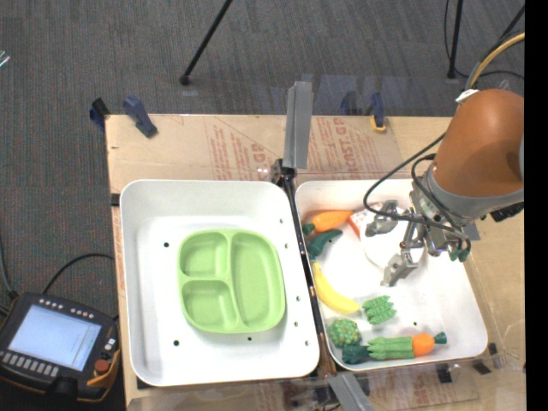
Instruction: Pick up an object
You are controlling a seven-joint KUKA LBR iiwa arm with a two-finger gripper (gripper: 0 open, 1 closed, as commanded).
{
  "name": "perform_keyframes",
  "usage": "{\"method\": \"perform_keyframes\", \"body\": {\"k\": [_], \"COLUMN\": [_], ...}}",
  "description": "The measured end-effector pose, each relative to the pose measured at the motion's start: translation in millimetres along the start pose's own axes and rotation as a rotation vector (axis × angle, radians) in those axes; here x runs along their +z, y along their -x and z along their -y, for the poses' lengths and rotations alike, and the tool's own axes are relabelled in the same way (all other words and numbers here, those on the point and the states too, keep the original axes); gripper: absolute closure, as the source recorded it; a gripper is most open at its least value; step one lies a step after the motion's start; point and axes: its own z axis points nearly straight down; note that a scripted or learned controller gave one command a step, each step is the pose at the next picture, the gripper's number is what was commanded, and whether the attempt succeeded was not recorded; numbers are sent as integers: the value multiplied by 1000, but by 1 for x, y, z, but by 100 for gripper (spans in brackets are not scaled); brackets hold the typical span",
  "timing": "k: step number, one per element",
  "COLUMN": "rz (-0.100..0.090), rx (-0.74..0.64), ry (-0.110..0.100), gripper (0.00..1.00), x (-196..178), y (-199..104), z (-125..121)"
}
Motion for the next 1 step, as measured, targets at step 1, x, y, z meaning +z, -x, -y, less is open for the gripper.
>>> {"method": "perform_keyframes", "body": {"k": [1], "rz": [12], "rx": [83], "ry": [-1], "gripper": [0], "x": [88], "y": [78], "z": [-19]}}
